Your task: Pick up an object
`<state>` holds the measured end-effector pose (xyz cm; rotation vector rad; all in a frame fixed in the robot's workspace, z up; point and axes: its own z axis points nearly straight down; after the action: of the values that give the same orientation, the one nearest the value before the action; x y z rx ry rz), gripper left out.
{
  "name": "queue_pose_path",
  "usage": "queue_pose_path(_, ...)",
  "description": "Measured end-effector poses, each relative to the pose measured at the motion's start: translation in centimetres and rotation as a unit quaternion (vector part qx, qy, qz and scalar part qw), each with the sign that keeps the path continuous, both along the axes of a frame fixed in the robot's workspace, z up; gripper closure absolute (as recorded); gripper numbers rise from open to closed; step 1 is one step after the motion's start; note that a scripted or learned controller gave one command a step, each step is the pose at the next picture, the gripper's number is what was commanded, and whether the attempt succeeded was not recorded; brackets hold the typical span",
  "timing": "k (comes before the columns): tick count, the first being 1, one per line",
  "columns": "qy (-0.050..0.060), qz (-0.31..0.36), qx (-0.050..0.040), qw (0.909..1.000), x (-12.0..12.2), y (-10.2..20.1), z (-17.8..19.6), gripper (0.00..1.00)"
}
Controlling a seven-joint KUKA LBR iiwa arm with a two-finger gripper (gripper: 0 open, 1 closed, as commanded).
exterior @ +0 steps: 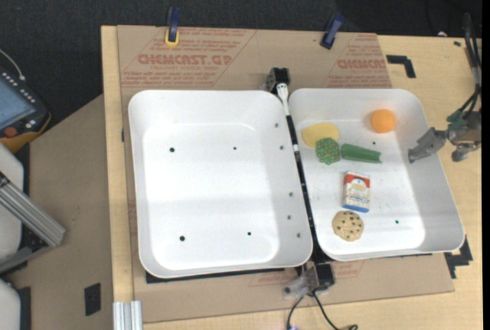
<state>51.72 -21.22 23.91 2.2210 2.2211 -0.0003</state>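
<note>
The right bin [436, 198] holds several small objects: an orange ball [383, 120], a yellow piece [319, 133], a knobbly green piece [328, 151], a green stick [360, 154], a small red-and-white carton [357, 191] and a round cookie [347, 226]. My gripper [444, 148] hangs over the right rim of that bin, to the right of the ball and the stick. It is open, with one grey finger [426, 145] reaching over the rim, and nothing is between the fingers.
The left bin [142, 168] lies beside the right one on a cardboard-covered bench. Two clamps [173, 27] hold the board at the back edge. A cable and connector [314, 280] sit at the front between the bins.
</note>
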Motion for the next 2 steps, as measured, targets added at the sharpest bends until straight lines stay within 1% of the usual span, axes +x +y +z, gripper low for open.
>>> queue_pose_path(1, -0.002, 0.001, -0.0009, 1.0000, 0.1, 0.0, 1.1, 1.00)
queue_pose_path(2, -0.006, 0.006, 0.0008, 1.0000, -1.1, 10.4, 10.9, 1.00)
